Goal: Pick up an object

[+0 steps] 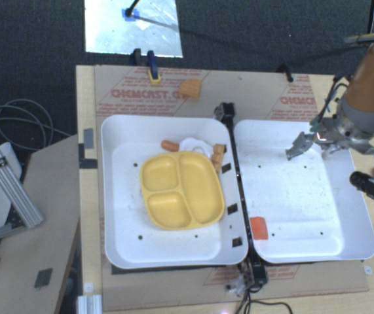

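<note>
Left bin [118, 175]: yellow three-compartment tray [181, 190]

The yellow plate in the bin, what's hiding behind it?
Behind the yellow plate, a small orange sausage-like piece, something white and a tan block peek out. The plate covers part of the white thing, so I can't tell what it is.

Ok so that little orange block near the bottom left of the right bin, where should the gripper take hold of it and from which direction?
Probably straight down from above. The orange block lies flat and low on the floor of the right bin, so its short upright sides are the part to pinch. It sits close to the bin's left wall, so I'd set the fingers along that wall rather than across it. The gripper is over the upper half of that bin.
</note>
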Robot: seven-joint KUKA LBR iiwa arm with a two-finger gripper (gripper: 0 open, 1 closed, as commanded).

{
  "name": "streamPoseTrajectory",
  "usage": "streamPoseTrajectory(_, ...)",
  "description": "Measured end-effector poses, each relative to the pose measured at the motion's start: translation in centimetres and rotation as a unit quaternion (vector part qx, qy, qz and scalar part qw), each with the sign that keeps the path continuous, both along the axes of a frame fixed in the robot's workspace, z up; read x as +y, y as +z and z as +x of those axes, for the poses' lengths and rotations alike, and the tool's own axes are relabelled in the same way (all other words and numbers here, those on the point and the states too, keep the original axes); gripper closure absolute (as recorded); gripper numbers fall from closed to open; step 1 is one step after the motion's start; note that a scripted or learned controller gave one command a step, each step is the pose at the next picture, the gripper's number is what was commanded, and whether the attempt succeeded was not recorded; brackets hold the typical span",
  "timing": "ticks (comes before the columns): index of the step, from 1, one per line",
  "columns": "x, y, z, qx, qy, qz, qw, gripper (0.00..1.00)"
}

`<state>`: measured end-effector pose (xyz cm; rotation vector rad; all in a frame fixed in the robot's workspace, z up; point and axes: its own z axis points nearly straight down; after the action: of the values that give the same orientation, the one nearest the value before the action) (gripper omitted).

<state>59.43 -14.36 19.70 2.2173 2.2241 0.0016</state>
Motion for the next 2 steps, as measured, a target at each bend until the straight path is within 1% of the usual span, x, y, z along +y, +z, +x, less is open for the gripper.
streamPoseTrajectory(1,4.4,2.7,-10.5,0.002,-0.001,0.0015,1.0,0.0)
streamPoseTrajectory(2,4.7,16.2,-10.6,-0.007,0.002,-0.0011,1.0,0.0)
